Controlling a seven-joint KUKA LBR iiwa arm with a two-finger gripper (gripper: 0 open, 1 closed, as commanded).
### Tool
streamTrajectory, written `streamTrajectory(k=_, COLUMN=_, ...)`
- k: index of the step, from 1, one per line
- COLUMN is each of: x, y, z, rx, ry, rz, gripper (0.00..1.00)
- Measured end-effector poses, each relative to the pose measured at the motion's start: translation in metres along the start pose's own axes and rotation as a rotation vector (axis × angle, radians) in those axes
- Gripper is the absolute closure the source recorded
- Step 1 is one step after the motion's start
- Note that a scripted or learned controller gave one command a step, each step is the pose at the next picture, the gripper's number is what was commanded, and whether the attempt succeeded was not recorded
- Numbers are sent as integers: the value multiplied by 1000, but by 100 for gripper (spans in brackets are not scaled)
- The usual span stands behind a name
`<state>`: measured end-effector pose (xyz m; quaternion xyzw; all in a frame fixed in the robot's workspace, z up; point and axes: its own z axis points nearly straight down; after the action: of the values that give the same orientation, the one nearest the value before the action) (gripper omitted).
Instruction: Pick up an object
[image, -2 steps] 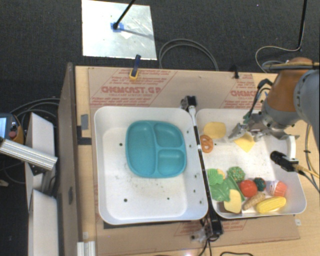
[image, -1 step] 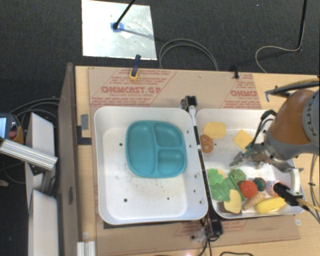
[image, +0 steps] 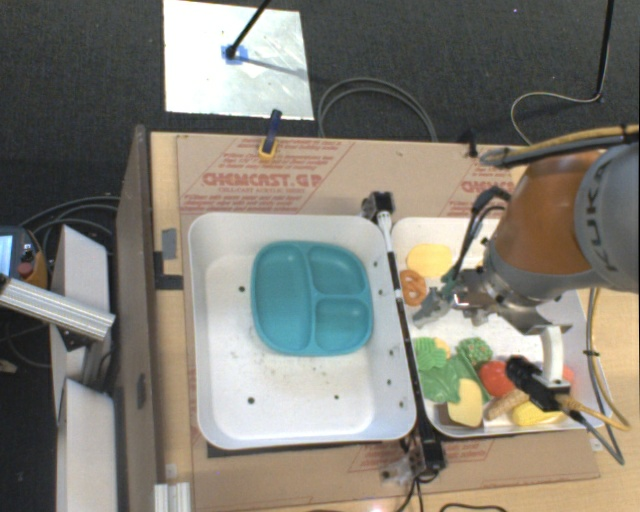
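Note:
In the right bin (image: 572, 312) lie several toy foods. A yellow piece (image: 430, 259) sits at the back left, with an orange pretzel (image: 412, 287) just in front of it. Nearer the front are a green lettuce leaf (image: 432, 362), a broccoli floret (image: 474, 350), a red tomato (image: 494, 377) and a pale yellow slice (image: 465, 408). My gripper (image: 440, 302) hangs low over the bin's left middle, right beside the pretzel and above the lettuce. I see nothing held in it. The arm hides the bin's right half.
A teal divided plate (image: 310, 298) lies in the left bin (image: 225, 400). The raised divider (image: 398, 310) between the bins runs close to the gripper's left. Cables trail over the bench at the back and right.

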<state>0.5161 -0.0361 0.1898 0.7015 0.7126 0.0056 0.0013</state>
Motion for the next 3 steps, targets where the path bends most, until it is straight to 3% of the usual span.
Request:
streamTrajectory(k=1, x=-60, y=42, z=109, rx=8, ry=-9, rz=16, gripper=0)
streamTrajectory(k=2, x=-91, y=86, z=104, rx=3, ry=-9, rz=13, gripper=0)
streamTrajectory(k=3, x=-90, y=119, z=105, rx=4, ry=-7, rz=11, gripper=0)
